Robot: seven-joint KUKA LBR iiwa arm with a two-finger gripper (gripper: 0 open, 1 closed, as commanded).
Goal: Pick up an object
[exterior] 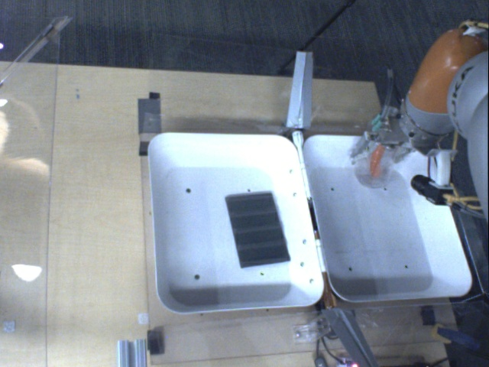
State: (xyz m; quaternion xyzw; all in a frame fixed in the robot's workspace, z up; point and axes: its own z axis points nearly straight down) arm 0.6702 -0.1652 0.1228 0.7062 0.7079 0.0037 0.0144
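My gripper (376, 157) hangs over the far part of the right bin (397, 270), just inside its back rim. A small orange-red object (377, 161) sits between the pale fingers, and the gripper is shut on it. Its faint shadow falls on the bin floor just below. A dark ribbed rectangular block (257, 228) lies flat in the middle of the left bin (176, 205), far from the gripper.
The grey arm with its orange band (445, 67) comes in over the right bin's far right corner. A metal post (299, 90) stands behind the divide between the bins. Cables and a black part (428, 188) hang beside the wrist.
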